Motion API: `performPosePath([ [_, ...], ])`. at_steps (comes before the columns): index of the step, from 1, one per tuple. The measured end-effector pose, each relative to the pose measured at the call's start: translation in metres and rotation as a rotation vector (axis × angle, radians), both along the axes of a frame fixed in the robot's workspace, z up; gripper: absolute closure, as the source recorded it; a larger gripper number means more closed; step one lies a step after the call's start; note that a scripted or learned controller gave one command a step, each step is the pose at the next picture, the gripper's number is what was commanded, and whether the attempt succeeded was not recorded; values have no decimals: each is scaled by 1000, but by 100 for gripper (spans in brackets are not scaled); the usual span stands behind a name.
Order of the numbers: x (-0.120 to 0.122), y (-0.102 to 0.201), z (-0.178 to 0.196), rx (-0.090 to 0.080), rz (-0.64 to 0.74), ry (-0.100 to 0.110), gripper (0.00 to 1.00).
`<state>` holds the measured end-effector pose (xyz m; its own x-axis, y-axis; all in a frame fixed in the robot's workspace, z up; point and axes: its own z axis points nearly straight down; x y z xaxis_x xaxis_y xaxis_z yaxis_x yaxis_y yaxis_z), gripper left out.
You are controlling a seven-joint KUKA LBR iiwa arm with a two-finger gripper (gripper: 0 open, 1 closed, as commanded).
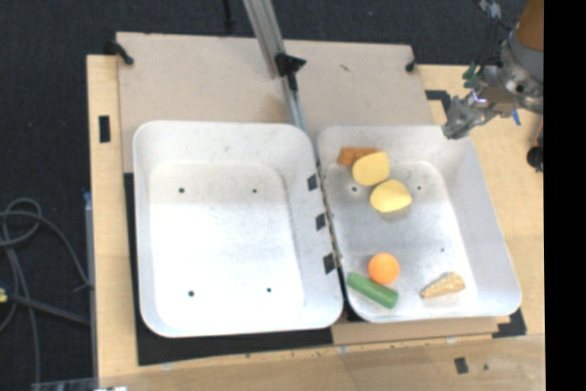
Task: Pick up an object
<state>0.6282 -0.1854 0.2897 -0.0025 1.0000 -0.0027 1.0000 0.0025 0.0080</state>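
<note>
Tool hung over right bin's far right corner; you could not tell its state. Orange ball sat near bin's front edge: light, smooth, could roll. Grab across middle.

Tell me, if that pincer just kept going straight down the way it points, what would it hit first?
Probably the right bin at its upper right rim: the pincer hangs over that corner, though height is hard to judge. The two yellow pieces lie further left.
</note>
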Motion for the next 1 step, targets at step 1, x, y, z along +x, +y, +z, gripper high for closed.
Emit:
performPosePath([
  [1, 2, 56, 2, 3, 4, 6, 100],
])
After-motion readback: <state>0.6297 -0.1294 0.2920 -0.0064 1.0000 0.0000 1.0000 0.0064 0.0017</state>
